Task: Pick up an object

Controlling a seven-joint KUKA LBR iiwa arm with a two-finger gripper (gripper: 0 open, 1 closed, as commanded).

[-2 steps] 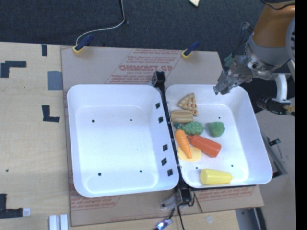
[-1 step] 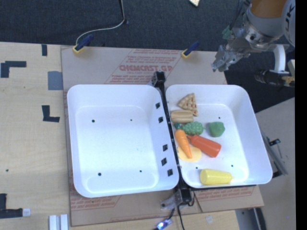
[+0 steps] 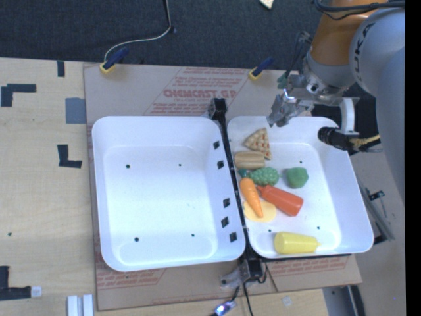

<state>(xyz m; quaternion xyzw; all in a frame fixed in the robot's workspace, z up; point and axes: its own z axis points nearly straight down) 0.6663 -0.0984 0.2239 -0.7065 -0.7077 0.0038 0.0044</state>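
The right bin [image 3: 342,196] holds several toy foods: a pizza slice [image 3: 258,140], a tan bread roll [image 3: 249,158], green broccoli [image 3: 265,175], a small green piece [image 3: 297,176], an orange carrot [image 3: 250,197], a red-orange pepper [image 3: 283,200], a flat yellow disc [image 3: 263,213] under the carrot, and a yellow corn-like piece [image 3: 295,243]. My gripper [image 3: 281,114] hangs over the bin's far rim, up and to the right of the pizza slice. Nothing shows between its fingers.
The left bin [image 3: 158,242] sits beside the right one, with a black clip divider [image 3: 223,170] between them. Both rest on a cardboard sheet [image 3: 191,94]. A cable with yellow and blue clamps [image 3: 114,59] lies behind.
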